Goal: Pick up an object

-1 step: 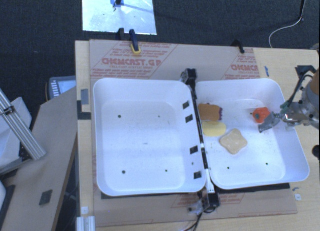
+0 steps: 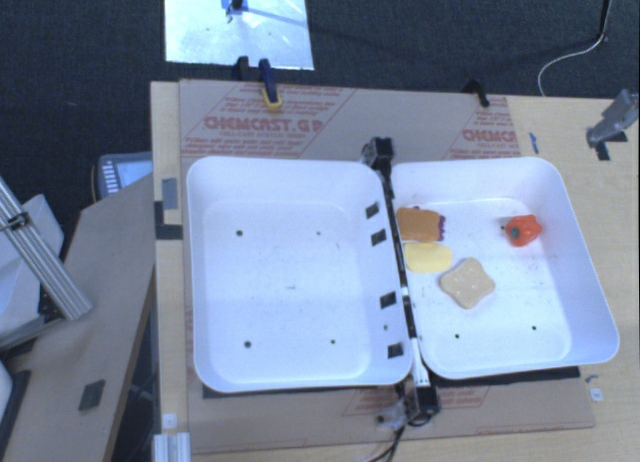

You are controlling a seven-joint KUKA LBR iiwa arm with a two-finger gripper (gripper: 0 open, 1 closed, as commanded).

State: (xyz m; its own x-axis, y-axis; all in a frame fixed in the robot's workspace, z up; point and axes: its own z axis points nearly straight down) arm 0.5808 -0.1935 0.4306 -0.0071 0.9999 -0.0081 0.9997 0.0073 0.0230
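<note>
**Four objects in the right bin, arm parked at the far right edge**

Camera view: A wooden tabletop (image 2: 330,110) is seen from above against dark carpet, with a shiny metal sheet (image 2: 238,10) lying on the floor beyond its far edge. Two shallow white bins are carried side by side on a cardboard sheet. The left bin (image 2: 200,250) sits toward the tabletop's left edge. The right bin (image 2: 570,250) holds everything that could be picked: an orange block with a purple edge (image 2: 420,224) against the bin's left wall, a yellow piece (image 2: 428,258) just below it and touching it or nearly so, a tan toast-shaped piece (image 2: 467,283) just beside the yellow one toward the near edge, and a small red-orange pepper-like object (image 2: 521,230) apart from the others, toward the bin's right wall.

A grey part of the arm, taken to be the tool (image 2: 612,122), is seen at the tabletop's far right edge, outside the bin. Whether it is released or clenched cannot be told.

The move is judged to turn on this: every object lies toward the near-left from the tool, and the red-orange object is nearest and stands free on all sides. Nothing has been grasped yet.
</note>
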